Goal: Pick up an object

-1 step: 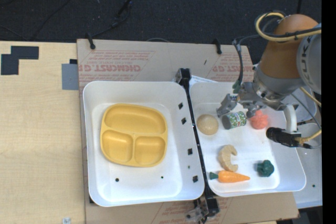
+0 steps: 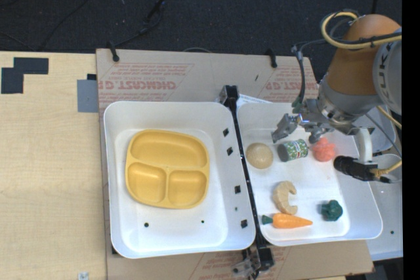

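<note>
Objects for picking lie loose in the right bin (image 2: 367, 226), scattered well apart, which gives the arm room to come down on any one alone. The gripper (image 2: 303, 128) hangs at the bin's twelve o'clock side, above and just beside the small can (image 2: 293, 150); its fingers (image 2: 283, 129) look spread, with nothing between them. That placement suggests the can, or the pink ball (image 2: 323, 151) at its three o'clock, as the likely target. Count in this bin: one can, one pink ball, one beige ball (image 2: 259, 156), one tan curved piece (image 2: 285, 197), one carrot (image 2: 292, 221), one green lump (image 2: 331, 210). The left bin (image 2: 118, 206) holds one yellow divided plate (image 2: 167, 168), lying flat at its centre.
</note>
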### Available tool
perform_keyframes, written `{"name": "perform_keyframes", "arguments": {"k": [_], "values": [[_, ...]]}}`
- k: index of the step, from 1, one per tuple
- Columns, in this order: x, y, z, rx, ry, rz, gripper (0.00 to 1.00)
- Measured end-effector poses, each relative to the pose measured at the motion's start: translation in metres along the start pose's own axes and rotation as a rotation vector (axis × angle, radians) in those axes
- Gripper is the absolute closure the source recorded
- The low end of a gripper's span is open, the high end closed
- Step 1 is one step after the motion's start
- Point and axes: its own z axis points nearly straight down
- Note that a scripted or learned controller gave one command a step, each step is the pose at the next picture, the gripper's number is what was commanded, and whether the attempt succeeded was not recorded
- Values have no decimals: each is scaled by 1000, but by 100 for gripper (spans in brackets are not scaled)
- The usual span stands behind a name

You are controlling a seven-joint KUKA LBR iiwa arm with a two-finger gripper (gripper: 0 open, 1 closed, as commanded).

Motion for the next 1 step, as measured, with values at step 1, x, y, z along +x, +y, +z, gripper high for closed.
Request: {"name": "perform_keyframes", "arguments": {"k": [1], "values": [[-4,5,61,2,0,1,0]]}}
